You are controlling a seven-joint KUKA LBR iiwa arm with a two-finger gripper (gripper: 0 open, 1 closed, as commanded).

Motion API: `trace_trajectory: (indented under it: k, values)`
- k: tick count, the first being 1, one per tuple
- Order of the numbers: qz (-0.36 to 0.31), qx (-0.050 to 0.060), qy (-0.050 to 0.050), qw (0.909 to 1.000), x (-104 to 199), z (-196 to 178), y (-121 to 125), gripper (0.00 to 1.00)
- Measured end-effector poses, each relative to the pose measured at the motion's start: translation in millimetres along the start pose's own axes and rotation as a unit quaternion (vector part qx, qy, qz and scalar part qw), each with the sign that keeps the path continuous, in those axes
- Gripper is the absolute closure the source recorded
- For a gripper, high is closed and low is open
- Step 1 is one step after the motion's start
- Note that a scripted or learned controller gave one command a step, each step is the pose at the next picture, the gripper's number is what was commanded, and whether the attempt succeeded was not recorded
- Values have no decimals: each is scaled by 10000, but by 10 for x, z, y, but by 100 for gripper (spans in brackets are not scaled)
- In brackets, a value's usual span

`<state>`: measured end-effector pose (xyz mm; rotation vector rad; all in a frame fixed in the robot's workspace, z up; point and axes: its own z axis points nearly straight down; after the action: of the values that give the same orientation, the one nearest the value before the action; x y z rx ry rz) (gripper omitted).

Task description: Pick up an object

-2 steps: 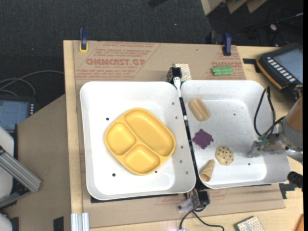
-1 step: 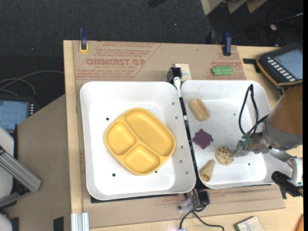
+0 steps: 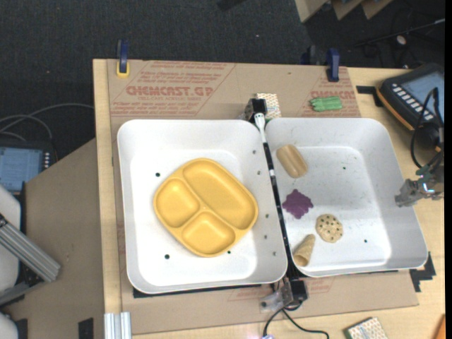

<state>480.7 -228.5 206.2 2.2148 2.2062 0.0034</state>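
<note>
Yellow divided plate sits mid left bin, three compartments. Right bin holds four small things: tan bread roll at 10 o'clock near the divider, purple piece at 9 o'clock, cookie at 6 o'clock, tan cone at 7 o'clock by the front wall. None touching. Claw at 3 o'clock on the right bin's rim, small and blurred; grip state cannot be told. Green item on the cardboard behind the right bin.
</note>
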Motion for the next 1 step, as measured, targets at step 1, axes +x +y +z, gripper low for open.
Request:
trace_trajectory:
  k: [1]
  values:
    - [-36,49,39,10000,75,1281,628,100]
